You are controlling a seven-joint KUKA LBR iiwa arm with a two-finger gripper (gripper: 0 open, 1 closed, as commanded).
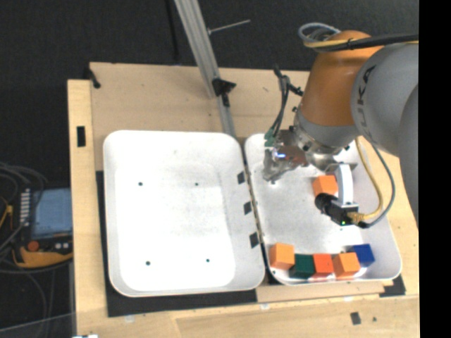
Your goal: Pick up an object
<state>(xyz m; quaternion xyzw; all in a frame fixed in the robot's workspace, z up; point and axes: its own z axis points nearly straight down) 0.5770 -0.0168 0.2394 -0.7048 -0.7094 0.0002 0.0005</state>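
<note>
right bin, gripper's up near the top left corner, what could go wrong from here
1. The gripper sits close to the right bin's left wall, away from most blocks, so a descent here may close on nothing or clip the wall.
2. The row of blocks is packed along the bottom wall, side by side, leaving little finger room.
3. An orange block lies partly hidden beside the wrist hardware, so the arm could knock it.

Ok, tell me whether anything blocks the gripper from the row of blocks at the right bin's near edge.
Nothing visible stands between them. The gripper hangs over the right bin's far left part; bare white floor runs from there to the row of blocks. A lone orange block sits off to the right.
</note>
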